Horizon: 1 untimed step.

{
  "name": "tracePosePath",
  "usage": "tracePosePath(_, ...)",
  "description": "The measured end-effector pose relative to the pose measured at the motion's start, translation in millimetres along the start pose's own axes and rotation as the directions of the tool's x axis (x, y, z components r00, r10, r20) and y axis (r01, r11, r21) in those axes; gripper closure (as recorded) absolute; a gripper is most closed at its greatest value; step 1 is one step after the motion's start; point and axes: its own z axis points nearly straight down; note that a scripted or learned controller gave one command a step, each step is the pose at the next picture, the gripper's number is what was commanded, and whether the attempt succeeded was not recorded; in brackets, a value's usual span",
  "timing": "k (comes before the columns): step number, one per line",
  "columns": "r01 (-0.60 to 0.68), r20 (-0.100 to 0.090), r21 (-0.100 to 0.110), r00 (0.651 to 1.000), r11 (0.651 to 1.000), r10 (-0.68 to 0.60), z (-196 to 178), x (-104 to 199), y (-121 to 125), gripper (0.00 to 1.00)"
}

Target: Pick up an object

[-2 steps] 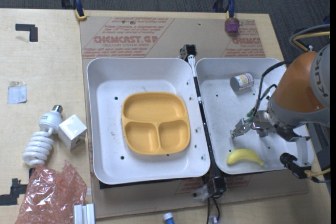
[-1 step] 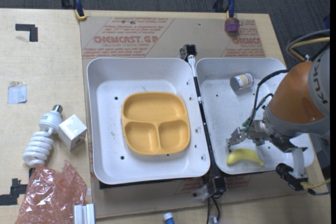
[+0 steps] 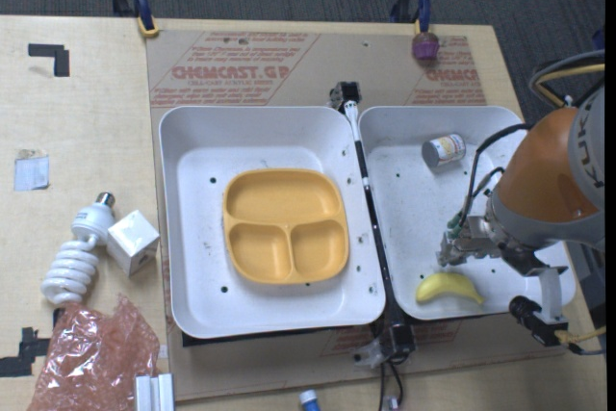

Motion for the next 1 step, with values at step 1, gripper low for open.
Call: tracePosePath(1, 0.006, 0.001, 0.001, 1.000, 1.000, -0.006, -90.1, 63.5, 63.2, 1.00)
